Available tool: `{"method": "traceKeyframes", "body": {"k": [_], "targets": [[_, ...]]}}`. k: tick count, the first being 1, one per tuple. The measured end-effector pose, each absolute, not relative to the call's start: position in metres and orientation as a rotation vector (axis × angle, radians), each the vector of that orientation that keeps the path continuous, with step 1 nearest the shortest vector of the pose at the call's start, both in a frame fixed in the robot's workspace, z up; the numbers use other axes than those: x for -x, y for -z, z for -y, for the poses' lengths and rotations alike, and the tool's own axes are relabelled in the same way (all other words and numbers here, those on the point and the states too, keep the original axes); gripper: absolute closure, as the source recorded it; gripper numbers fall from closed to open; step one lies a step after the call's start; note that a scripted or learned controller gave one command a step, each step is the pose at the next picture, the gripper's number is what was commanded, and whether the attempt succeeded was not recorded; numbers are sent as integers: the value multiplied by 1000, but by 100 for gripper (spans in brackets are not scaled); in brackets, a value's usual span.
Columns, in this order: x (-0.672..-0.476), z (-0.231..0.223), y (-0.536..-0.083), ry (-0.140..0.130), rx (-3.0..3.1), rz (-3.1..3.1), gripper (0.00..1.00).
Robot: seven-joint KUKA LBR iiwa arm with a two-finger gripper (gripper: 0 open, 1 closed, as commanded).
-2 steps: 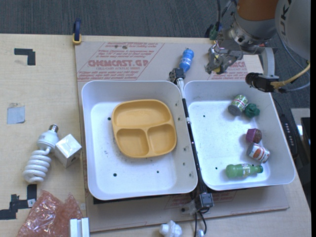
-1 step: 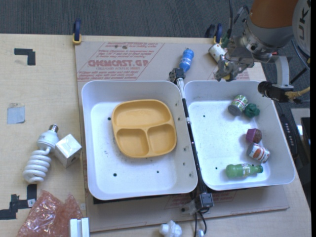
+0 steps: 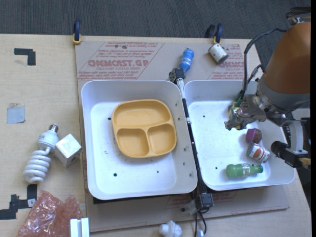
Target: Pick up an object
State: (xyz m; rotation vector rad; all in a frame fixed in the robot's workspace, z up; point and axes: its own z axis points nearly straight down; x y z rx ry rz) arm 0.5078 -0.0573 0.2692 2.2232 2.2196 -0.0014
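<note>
My gripper (image 3: 237,118) hangs low over the right bin (image 3: 212,147), near its upper right part. Just below and to its right lies a small purple object (image 3: 253,135), apart from the gripper. A red and white can (image 3: 258,153) lies below that. Along the bin's front edge rests a green bottle (image 3: 243,170) on its side. In the left bin (image 3: 98,147) sits a yellow divided plate (image 3: 144,127).
The arm's orange and grey body (image 3: 291,68) covers the right bin's far right corner. Behind the bins lie a blue bottle (image 3: 186,59) and a small white cylinder (image 3: 217,53). Left of the bins are a spiral bulb (image 3: 40,157) and a white cube (image 3: 68,148).
</note>
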Motion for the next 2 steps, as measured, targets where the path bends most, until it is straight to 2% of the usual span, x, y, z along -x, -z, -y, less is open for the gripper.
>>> {"method": "traceKeyframes", "body": {"k": [1,2], "targets": [[-568,36,-262,0,-2220,-2221,100],[-630,101,-358,1,-2220,-2220,100]]}}
